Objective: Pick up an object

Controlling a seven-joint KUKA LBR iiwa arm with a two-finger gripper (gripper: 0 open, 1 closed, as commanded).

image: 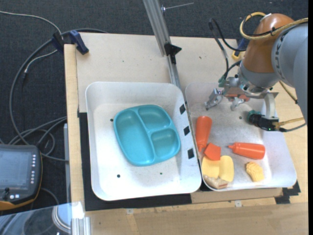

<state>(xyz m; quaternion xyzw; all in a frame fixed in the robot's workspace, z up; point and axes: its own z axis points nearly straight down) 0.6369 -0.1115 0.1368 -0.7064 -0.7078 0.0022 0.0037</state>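
So you're basically at the start here. The gripper (226, 96) hangs over the far end of the right bin (288, 153), near its far left corner, and its fingers look spread with nothing between them, so no pick yet as far as I can see. Everything is left to do: choose something, come down on it, close and lift.

Your candidates all sit in the near half of that right bin. Count-wise you've got two orange bottles: one orange bottle (203, 129) along the left wall pointing toward the far edge, the other orange bottle (247, 150) lying crosswise nearer the right wall. Then one small orange block (212, 152) just beside the first bottle, one pale yellow piece (221, 168) touching that block near the near left corner, and one small yellow crinkly item (254, 171), maybe toy food, hard to tell. That's five things.

The left bin (98, 102) holds one teal divided plate (145, 134) around its middle. I'd guess the upright-ish bottle by the left wall is closest to your gripper.
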